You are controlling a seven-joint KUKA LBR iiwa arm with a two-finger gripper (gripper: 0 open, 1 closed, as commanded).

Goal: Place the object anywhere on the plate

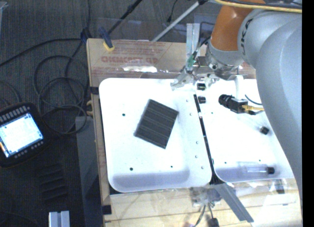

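Observation:
A dark ribbed rectangular plate (156, 123) lies tilted in the middle of the left bin (117, 172). My gripper (190, 79) hangs over the far edge of the bins, above the divide between them and up-right of the plate. A small black piece (265, 130) rests in the right bin (235, 147) near its right side. A clear tube with a black cap (255, 170) lies along that bin's near edge. I see nothing clearly held at the gripper.
A black part with a yellow cable (230, 102) hangs off the wrist over the right bin's far side. The grey arm covers the right bin's right side. A cardboard sheet (137, 57) lies behind the bins.

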